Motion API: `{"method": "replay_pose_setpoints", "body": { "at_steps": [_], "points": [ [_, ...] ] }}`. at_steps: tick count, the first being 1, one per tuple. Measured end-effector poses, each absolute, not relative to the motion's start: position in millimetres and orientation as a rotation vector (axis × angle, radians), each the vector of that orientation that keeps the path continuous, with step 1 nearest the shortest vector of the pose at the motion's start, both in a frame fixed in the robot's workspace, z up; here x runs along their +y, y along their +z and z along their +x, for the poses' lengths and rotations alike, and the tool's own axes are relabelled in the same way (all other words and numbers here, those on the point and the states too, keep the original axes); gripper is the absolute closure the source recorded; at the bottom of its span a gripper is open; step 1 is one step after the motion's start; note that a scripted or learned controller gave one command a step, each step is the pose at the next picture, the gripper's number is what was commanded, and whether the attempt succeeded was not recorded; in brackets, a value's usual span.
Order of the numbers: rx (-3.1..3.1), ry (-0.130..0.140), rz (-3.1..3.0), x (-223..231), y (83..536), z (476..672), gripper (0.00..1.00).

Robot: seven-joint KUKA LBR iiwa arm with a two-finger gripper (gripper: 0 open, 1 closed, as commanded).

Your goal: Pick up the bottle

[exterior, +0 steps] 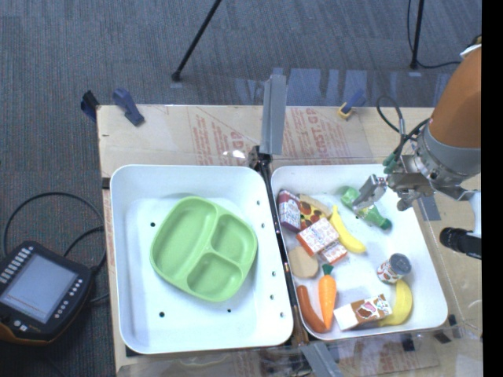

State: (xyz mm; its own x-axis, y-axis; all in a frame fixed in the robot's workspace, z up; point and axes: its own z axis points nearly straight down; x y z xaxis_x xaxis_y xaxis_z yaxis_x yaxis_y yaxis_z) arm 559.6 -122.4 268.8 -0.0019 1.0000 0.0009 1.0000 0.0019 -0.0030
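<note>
White bins (126, 210) side by side on the tabletop (181, 136), arm (460, 108) over the right one.
Left bin holds a green plate (204, 247). The gripper (391, 199) hangs at the right bin's far side, fingers spread wide around nothing, just above the green bottle (376, 217), which lies beside a banana (346, 232); a carrot (327, 292) lies nearer.
</note>
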Motion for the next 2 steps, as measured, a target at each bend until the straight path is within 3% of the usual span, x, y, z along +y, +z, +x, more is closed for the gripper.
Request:
{"method": "replay_pose_setpoints", "body": {
  "at_steps": [1,2],
  "points": [
    [-2.219,0.003,-2.216,-164,123,566.4,0.0],
    [-2.163,0.001,-2.275,-212,145,603.7,0.0]
  ]
}}
